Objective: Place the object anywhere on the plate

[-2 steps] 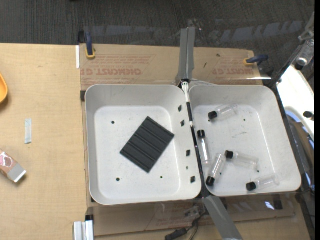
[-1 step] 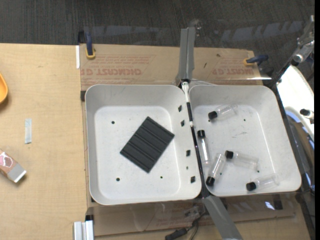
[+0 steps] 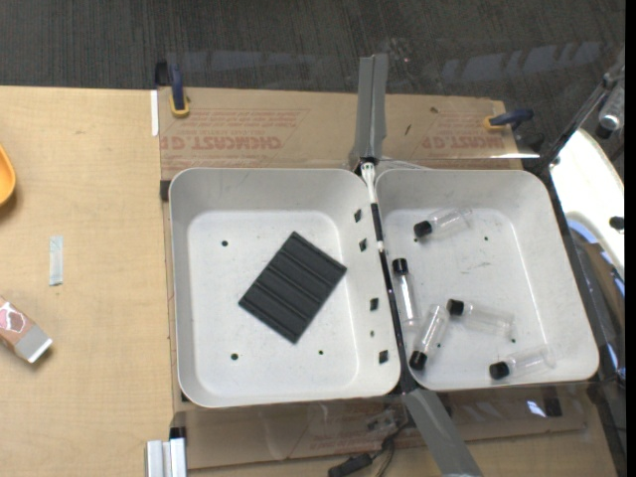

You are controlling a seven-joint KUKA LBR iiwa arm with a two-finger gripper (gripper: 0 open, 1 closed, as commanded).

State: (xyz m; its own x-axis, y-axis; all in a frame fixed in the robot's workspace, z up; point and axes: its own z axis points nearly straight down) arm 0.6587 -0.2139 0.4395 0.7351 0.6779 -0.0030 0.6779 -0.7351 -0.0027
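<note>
Plate (image 3: 293, 287) in left bin (image 3: 199, 192); vials (image 3: 441, 226) in right bin (image 3: 556, 256).

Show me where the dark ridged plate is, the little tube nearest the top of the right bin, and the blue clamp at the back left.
dark ridged plate (image 3: 293, 287), camera view, middle of its ribbed top.
little tube (image 3: 442, 224), camera view, its clear body beside the black cap.
blue clamp (image 3: 177, 89), camera view, its upright handle.

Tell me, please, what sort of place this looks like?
Probably a robotics lab bench: two white bins clamped over cardboard, clear vials in the right bin, a dark ridged plate in the left.
</note>
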